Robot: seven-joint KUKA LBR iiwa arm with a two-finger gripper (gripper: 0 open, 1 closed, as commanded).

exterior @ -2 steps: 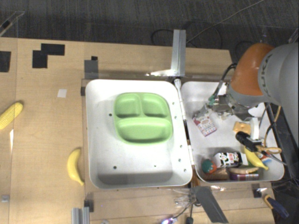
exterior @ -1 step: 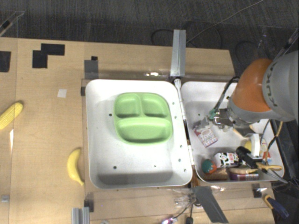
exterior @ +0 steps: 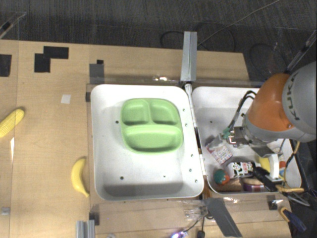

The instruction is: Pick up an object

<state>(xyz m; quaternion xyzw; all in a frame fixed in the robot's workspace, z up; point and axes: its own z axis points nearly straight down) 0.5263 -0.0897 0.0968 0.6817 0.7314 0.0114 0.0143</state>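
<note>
My gripper point(exterior: 229, 136) reaches into the right bin point(exterior: 213, 103) from the right, below the arm's orange band. It hovers over or touches a small white and pink packet point(exterior: 221, 153) near the bin's left wall. A red and green ball point(exterior: 220, 176), a black and white item point(exterior: 241, 169), a yellow item point(exterior: 272, 163) and a brown item point(exterior: 252, 185) lie along the bin's front. The arm hides what lies directly under the wrist.
The left bin point(exterior: 106, 133) holds a green divided plate point(exterior: 150, 124). A banana point(exterior: 79, 176) and a yellow corn cob point(exterior: 11, 123) lie on the wooden bench at the left. A metal divider point(exterior: 188, 58) stands behind the bins. Cables hang at the right.
</note>
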